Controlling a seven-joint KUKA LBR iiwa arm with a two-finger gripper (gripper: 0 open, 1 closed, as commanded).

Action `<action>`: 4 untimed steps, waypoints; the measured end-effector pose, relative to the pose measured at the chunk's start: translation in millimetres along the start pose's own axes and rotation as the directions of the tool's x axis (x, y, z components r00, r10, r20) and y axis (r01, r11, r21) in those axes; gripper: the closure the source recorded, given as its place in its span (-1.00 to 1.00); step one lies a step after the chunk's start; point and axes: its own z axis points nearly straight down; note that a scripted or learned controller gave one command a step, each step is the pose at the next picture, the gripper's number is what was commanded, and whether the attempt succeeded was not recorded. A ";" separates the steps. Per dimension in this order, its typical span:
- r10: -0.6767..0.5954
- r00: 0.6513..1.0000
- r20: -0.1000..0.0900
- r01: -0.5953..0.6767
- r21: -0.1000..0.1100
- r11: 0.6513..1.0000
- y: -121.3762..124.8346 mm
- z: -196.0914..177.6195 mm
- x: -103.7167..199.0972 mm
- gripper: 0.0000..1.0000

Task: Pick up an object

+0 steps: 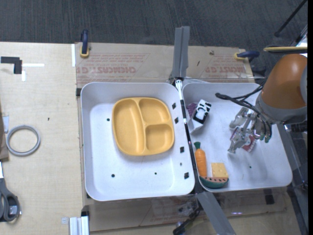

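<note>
My gripper (pixel 234 137) hangs over the middle of the right bin (pixel 274 177), fingers spread open and nothing between them. A small red and white object (pixel 251 145) lies right beside its lower finger, partly hidden by the wrist. To the left in the same bin are a black and white toy (pixel 201 111), an orange carrot (pixel 200 161), a yellow block (pixel 219 170) and a watermelon slice (pixel 214 182) at the front edge. A yellow divided plate (pixel 143 126) rests in the left bin (pixel 98 175).
A raised divider (pixel 185 131) separates the two bins. On the wooden bench to the left lie a grey tape ring (pixel 22 140) and scissors (pixel 9 207). Cardboard (pixel 127 65) and clamps sit behind the bins.
</note>
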 end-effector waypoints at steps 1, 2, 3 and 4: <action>-0.048 0.999 0.001 0.048 0.000 0.999 16.5 -0.7 -75.6 -1.00; 0.027 1.000 0.004 -0.027 0.000 1.000 -31.2 -69.9 -66.3 -1.00; 0.026 1.000 0.003 -0.026 0.000 1.000 -31.0 -69.4 -66.0 -1.00; 0.069 0.998 0.010 -0.069 -0.001 0.998 -25.8 -5.6 -81.7 -1.00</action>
